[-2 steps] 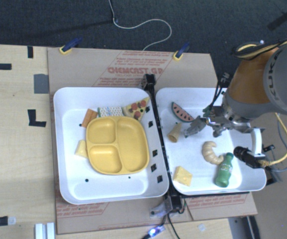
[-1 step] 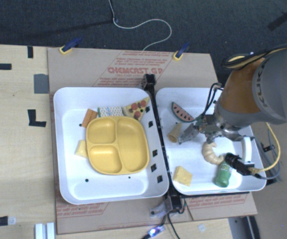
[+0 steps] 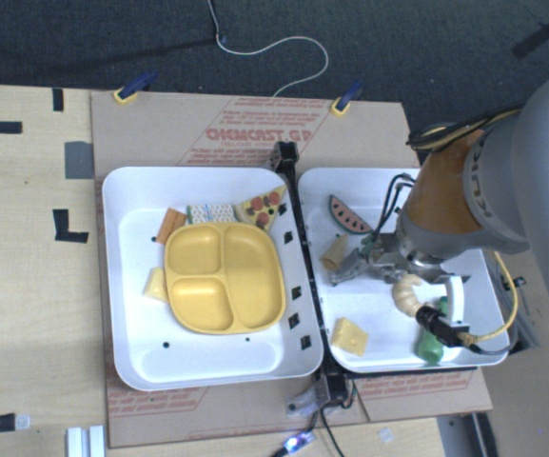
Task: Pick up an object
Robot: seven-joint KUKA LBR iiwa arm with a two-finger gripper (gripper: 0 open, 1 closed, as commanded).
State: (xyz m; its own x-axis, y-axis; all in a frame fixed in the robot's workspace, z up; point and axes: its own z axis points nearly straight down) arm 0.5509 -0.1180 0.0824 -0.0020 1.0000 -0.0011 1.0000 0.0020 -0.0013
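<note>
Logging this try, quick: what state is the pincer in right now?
Pincer: down in the right bin; open or shut cannot be told.

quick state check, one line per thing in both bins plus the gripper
yellow divided plate: upright, flat in left bin, compartments bare
watermelon slice: loose in right bin
cheese wedge: loose, near front wall
green piece: lying in right bin's corner
gripper: low in right bin, grip unclear
</note>
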